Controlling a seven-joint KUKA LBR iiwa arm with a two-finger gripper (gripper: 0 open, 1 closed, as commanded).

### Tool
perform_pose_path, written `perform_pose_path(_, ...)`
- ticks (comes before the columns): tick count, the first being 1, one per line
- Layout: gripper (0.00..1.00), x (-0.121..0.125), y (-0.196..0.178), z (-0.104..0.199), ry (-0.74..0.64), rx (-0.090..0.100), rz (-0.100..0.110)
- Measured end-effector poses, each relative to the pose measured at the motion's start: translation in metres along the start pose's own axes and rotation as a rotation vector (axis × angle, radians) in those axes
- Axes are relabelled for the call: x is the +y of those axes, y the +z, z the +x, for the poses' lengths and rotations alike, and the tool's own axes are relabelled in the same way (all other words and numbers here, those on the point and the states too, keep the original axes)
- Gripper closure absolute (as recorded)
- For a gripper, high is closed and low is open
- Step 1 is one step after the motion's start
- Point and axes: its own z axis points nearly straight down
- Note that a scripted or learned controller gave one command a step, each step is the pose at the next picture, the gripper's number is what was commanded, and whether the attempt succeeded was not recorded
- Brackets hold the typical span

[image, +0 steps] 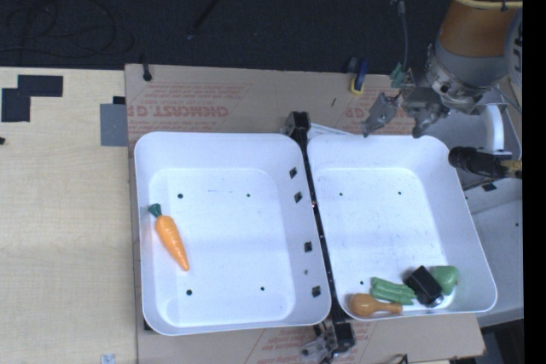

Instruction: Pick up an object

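Toy carrot (pixel 171 241): orange with green top, lying flat near the left wall of the left bin (pixel 213 151), alone there, well apart from everything else. Cluster in the near right corner of the right bin (pixel 384 156): green bean-like pod (pixel 392 291), tan pear-shaped piece (pixel 373 305), black block (pixel 423 285), green rounded item (pixel 446 275), all touching or just beside one another and pressed toward the near wall. Gripper (pixel 397 117): raised over the far edge of the right bin, fingers apart, nothing between them. Arm entering from the right, orange band above the wrist. Position of candidates relative to jaws: cluster well apart toward the near side; carrot farther off, across the divider to the left and near. Risks, as judged: cluster items crowded, so closing likely to catch two pieces or nudge one aside; nearness to the bin wall and corner likely to block one finger on descent; carrot tapered and smooth, liable to slip or roll if pinched off-centre or along its length. Cardboard sheet (pixel 222 102) beneath both bins.
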Motion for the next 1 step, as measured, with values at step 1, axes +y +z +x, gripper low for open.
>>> perform_pose_path(1, 0.00, -0.0280, 0.0134, 0.0978, -0.012, 0.005, 0.011)
